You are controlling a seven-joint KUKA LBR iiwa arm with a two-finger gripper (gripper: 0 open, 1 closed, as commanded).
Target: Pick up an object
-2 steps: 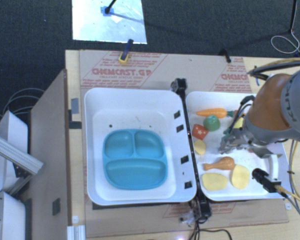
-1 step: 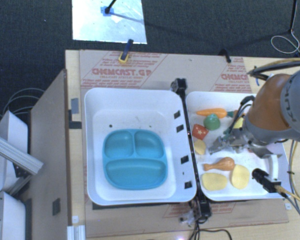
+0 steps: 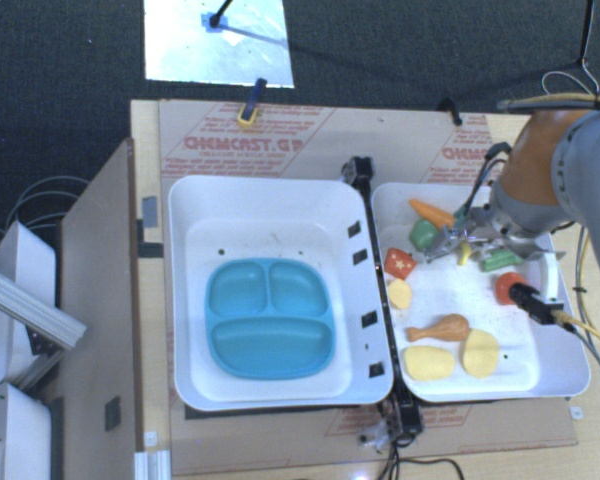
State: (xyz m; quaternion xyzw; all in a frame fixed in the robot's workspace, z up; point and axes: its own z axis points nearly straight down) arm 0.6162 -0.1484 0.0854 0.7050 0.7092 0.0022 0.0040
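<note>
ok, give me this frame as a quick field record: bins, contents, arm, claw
left bin: holds a blue divided plate
right bin: toy food, incl. carrot, green piece, red piece, drumstick, yellow pieces near front
arm: reaches in from the right, over right bin
claw: low among the items near the green piece; grasp state unclear

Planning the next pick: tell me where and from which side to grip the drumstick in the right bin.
Grip the drumstick across its narrow bone end, which points left; that neck probably fits between fingers better than the bulbous right end. Come straight down from above, since the yellow pieces lie close below it.
</note>
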